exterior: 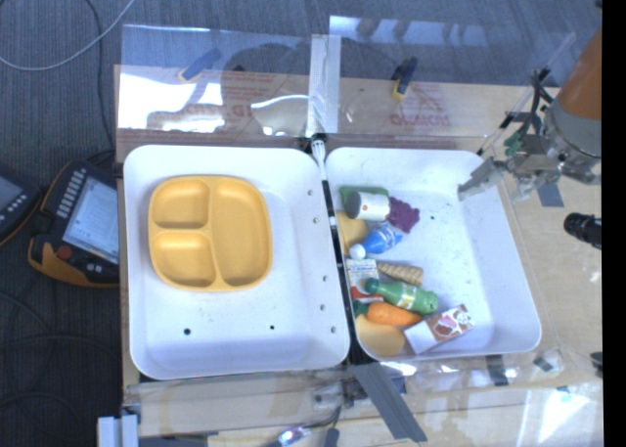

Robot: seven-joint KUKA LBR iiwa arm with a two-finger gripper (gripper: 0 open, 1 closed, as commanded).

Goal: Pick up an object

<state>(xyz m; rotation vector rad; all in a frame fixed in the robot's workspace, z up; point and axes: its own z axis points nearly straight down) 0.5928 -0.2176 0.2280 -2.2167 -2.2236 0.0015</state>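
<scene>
The right bin point(489, 269) holds a cluster of small objects along its left side. At the top lies a green can with a white end point(364, 203), with purple grapes point(404, 212) beside it. Below them are a blue bottle point(380, 238), a waffle cone point(399, 271), a green bottle point(403, 295), an orange carrot point(390, 316) and a small red-and-white carton point(439, 328). My gripper point(515, 173) hovers over the bin's upper right corner, well apart from the cluster and with nothing seen in it.
The left bin point(235, 337) bears a yellow divided plate point(210, 232). Clear plastic panels point(323, 73) stand along the back of the bench. A teach pendant point(73, 225) lies on the floor at the left.
</scene>
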